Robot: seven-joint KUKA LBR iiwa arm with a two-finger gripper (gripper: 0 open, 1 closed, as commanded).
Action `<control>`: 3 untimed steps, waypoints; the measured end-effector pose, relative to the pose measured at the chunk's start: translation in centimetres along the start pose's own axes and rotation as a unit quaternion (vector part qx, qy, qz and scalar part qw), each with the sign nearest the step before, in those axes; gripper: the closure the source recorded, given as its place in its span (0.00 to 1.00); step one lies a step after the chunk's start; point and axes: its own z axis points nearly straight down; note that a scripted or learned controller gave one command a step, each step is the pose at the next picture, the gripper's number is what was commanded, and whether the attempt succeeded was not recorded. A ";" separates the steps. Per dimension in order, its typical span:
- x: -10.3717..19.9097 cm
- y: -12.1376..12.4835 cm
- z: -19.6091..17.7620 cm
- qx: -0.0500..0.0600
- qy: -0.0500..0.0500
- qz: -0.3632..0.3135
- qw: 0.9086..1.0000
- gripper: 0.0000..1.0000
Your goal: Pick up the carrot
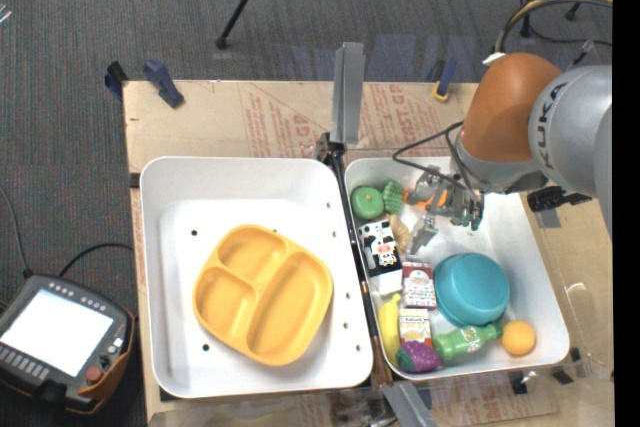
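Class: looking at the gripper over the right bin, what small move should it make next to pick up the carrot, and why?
Probably lift gently. The gripper sits low in the right bin with something orange, likely the carrot, at its fingers; whether they grip it is unclear, so a small rise would test that.

- The arm (575, 120) enters from the right side of the camera view, its grey link angled toward the centre.
- The orange band (512, 107) sits above the wrist, facing the camera as a rounded dome.
- The wrist points downward and to the left.
- The gripper (428, 215) hangs below the wrist, low over the upper left part of the right-hand bin (530, 225).
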 end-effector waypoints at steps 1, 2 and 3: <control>1.0 0.2 0.0 0.001 0.002 0.185 0.983 0.00; 1.9 0.7 0.1 0.002 0.002 0.351 0.936 0.00; 0.0 0.8 0.1 0.002 0.001 0.475 0.880 0.00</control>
